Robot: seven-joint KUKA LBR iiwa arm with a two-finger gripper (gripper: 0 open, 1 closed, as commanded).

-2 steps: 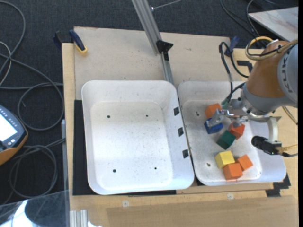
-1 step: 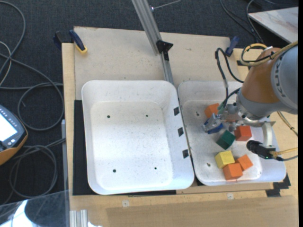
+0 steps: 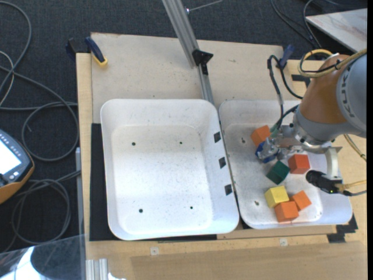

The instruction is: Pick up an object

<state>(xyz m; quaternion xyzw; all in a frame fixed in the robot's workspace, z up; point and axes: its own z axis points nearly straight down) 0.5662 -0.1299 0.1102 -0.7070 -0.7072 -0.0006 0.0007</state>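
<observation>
My gripper (image 3: 271,150) is low in the right bin (image 3: 247,209), near its middle, reaching in from the right. A small blue object (image 3: 265,152) lies right at its tip; whether it is held is hidden. An orange cube (image 3: 260,135) sits just behind the tip, and a dark green cube (image 3: 278,172) just in front of it. A red-orange cube (image 3: 299,163) lies under the wrist. A yellow cube (image 3: 276,195) and two orange cubes (image 3: 301,200) (image 3: 286,212) cluster near the front rim.
The left bin (image 3: 157,105) stands beside the right one, sharing a raised middle wall (image 3: 224,162). A metal pole (image 3: 186,31) slants up behind the bins. Cables hang from the wrist at the right bin's back edge (image 3: 278,92).
</observation>
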